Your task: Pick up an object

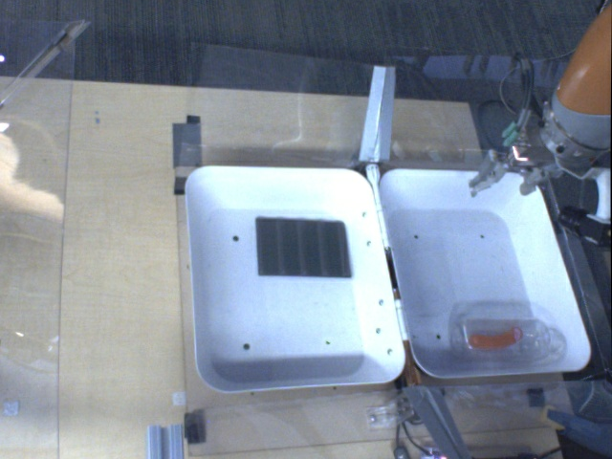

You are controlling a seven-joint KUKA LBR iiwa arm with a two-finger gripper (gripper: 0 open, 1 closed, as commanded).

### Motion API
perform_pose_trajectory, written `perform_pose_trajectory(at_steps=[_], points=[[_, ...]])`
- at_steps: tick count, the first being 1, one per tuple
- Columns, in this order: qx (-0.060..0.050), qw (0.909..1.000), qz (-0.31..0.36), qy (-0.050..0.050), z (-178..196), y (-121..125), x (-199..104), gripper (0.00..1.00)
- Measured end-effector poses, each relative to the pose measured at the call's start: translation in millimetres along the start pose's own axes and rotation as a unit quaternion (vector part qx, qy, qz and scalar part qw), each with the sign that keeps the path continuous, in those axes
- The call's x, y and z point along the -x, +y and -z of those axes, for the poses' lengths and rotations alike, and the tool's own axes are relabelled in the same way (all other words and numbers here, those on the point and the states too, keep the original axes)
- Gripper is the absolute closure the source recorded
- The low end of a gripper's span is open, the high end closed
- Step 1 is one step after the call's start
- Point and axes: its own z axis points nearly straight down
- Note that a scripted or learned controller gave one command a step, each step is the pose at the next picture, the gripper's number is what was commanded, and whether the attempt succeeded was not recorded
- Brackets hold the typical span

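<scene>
camera view shows us 2 white bins side by side: the left bin (287, 371) carries a dark ribbed rectangular pad (303, 248) on its floor, and the right bin (459, 228) holds a clear plastic object with an orange piece inside (499, 337), lying low in the frame near the bin's lower right corner. the gripper (505, 172) hangs at the upper right of the frame, over the top edge of the right bin, with the orange band of the arm (585, 75) above it. its 2 fingers look spread apart with nothing between them. the object sits well apart from the gripper, toward the bottom of the frame. we judge the reach has yet to begin. the risks we see: the clear shell looks smooth and rounded, so it may slip from the fingers as they close, and its place near the bin wall could leave 1 finger striking the rim.
</scene>
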Motion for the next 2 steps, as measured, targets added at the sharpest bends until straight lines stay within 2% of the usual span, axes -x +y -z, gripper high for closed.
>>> perform_pose_trajectory(at_steps=[1, 2], points=[[0.000, 0.9971, -0.076, 0.000, -50.4, -66.9, 11.7, 0.00], [0.006, 0.9944, -0.105, 0.000, -142.7, -104.0, -10.7, 0.00]])
